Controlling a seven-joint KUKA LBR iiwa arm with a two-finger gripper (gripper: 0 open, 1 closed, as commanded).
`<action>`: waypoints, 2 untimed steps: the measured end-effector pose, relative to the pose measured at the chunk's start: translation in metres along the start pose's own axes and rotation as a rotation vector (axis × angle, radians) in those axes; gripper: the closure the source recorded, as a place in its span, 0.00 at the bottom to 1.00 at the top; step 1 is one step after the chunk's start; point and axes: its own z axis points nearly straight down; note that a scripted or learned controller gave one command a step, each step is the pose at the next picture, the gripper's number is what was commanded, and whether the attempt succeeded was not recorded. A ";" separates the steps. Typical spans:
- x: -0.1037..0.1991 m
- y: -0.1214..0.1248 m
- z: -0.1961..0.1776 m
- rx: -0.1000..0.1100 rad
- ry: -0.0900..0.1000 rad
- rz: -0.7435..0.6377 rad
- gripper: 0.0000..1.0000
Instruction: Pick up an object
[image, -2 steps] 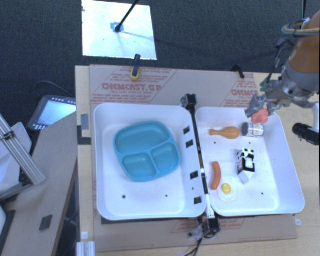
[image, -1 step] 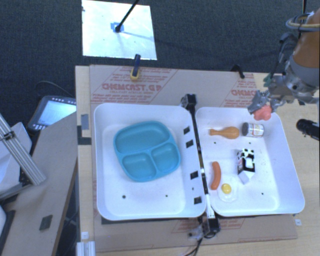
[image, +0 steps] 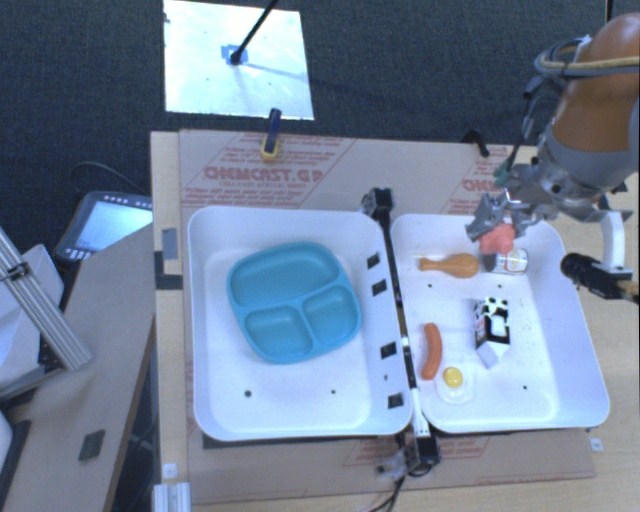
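At far right bin (image: 560, 300), your hand (image: 497, 232) sits closed around a small pink-red object (image: 497, 240), raised above the drumstick (image: 450, 265). Object looks light, smooth, likely slippery plastic; hold is near its top, so judge it marginal. Grip mid-body if retrying.

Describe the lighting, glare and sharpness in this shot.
Camera view: even, soft overhead light; the white bins look bright, nearly washed out; a metal plate at top glares; the tool and arm are slightly soft; the blue tray looks sharper.
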 end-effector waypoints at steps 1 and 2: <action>0.044 -0.005 0.006 -0.001 0.000 0.000 1.00; 0.100 -0.019 0.027 0.000 0.001 -0.001 1.00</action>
